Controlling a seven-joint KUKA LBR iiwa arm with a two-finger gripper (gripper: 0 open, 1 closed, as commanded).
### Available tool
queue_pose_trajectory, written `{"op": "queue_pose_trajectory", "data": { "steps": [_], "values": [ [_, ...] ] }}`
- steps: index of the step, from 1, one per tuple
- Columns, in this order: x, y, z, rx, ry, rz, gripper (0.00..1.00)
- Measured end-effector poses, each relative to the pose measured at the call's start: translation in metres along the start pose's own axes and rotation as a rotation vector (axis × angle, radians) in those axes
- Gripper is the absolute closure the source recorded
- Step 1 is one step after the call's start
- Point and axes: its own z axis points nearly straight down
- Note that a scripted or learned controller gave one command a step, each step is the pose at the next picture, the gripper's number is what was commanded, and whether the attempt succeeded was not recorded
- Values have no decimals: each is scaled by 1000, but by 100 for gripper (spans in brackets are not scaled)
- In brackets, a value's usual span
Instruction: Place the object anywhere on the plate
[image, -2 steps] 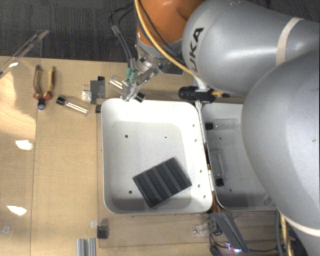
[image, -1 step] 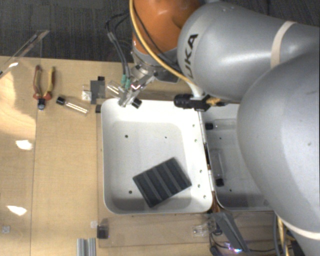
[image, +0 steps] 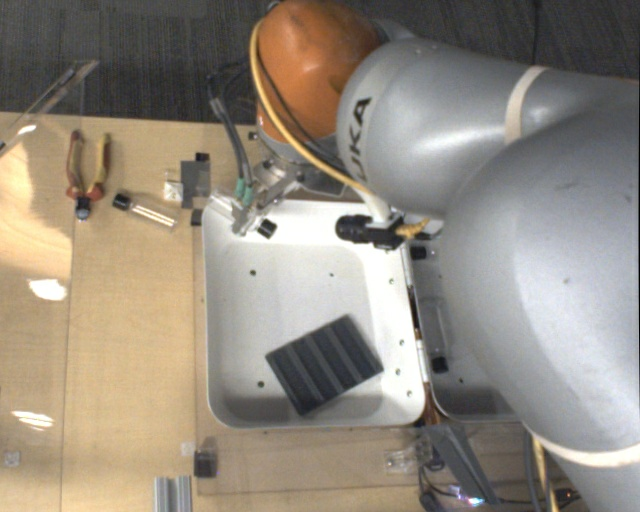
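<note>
Pale wooden bench (image: 120, 330) ran under everything, with dark carpet behind it, and the left white bin (image: 225, 300) served as the landmark for the rest. Inside that bin, toward its near edge, a dark ribbed rectangular slab (image: 324, 364) lay flat and skewed; it was probably the object of the task, though it could equally have been the plate, and no other plate could be made out. The gripper (image: 252, 212) hung over the bin's far left corner, well apart from the slab, and whether its claw was spread or pressed together could not be told, since cables and fittings crowded it; nothing was seen between its tips. The main risk, as a judgement, was a missed or glancing pick: the slab lay low and flat, so the tips might skate across its ribs or push it against the bin's near wall instead of lifting it. A second risk was the bin's own rim, which a descent at that corner could clip. The grey arm (image: 520, 250) with its orange band (image: 310, 65) covered most of the second bin (image: 455, 400) to the right of the landmark, hiding what lay there. Left of the landmark, on the bench, were red-handled pliers (image: 87, 170), a small clear tube (image: 145, 209) and a small dark block (image: 196, 180) just beside the bin's far corner; another little block (image: 205, 462) sat near its front corner.
</note>
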Motion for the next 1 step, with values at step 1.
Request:
{"op": "queue_pose_trajectory", "data": {
  "steps": [1],
  "values": [
    [0, 2, -12, -6, -1, -2, 100]
  ]
}}
